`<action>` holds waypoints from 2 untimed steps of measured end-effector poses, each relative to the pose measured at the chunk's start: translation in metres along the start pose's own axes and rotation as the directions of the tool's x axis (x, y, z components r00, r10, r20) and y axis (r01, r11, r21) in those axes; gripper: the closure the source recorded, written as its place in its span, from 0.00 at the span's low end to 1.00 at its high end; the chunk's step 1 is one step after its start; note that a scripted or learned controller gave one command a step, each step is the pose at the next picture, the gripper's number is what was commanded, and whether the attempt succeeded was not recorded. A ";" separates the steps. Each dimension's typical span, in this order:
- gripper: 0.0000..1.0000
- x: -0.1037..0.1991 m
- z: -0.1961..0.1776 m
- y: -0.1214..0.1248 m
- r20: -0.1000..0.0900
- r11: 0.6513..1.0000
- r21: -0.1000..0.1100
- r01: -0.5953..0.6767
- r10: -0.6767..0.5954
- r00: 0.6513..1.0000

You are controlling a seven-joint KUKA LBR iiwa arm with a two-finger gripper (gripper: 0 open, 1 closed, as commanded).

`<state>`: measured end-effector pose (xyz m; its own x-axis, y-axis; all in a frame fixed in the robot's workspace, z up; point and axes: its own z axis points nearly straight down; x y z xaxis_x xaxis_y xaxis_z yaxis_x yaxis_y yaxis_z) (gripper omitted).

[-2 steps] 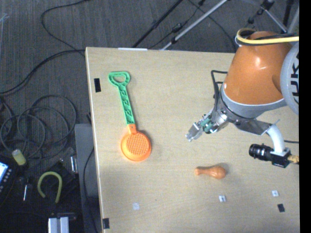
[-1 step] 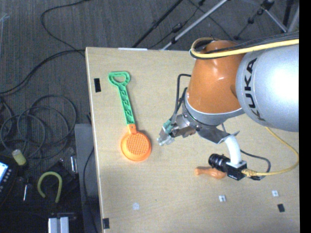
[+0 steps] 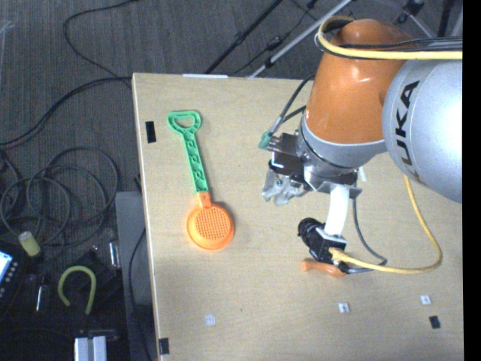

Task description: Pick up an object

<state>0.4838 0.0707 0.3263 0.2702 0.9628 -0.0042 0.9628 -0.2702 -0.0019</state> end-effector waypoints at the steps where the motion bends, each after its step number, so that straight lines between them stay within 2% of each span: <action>1: 1.00 0.000 -0.008 0.000 0.004 1.000 0.003 0.001 -0.001 1.000; 2: 1.00 -0.113 0.011 0.086 0.001 0.937 0.001 -0.350 0.350 0.937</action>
<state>0.5360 -0.0615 0.3161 0.5902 0.8072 -0.0054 0.8072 -0.5903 -0.0013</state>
